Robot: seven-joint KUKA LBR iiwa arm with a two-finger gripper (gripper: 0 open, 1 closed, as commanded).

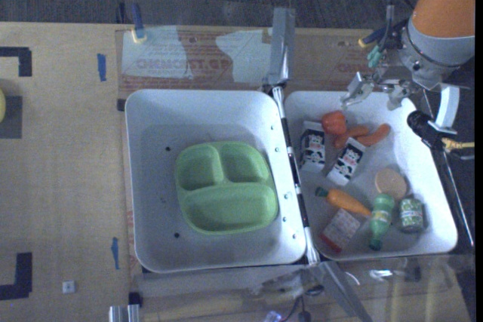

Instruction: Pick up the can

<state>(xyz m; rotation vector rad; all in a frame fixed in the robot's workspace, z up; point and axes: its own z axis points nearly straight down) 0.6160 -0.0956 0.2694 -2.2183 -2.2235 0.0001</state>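
You have two white bins side by side, and the left bin (143,162) holds just a green divided tray (225,187), with bare floor all round it. The right bin (441,234) is the crowded one. The can (411,213), green-labelled, stands near that bin's front right corner, close to the right wall. Just left of it lies a green bottle (380,219), so the can is hemmed between bottle and wall; above it a round tan disc (391,182) sits near. Further left you see a carrot (346,200) and a small red-and-white packet (341,230). Two little milk cartons (331,154) lie by the divider, and behind them an orange-red tomato-like piece (334,122) and a reddish sausage shape (367,136).

The most open floor in the right bin is along its right side, between the can and the back rim.

The gripper (375,89) hangs over the back rim of the right bin, well apart from the can. Its fingers (355,93) look spread, though glare there makes this uncertain, and nothing is between them.
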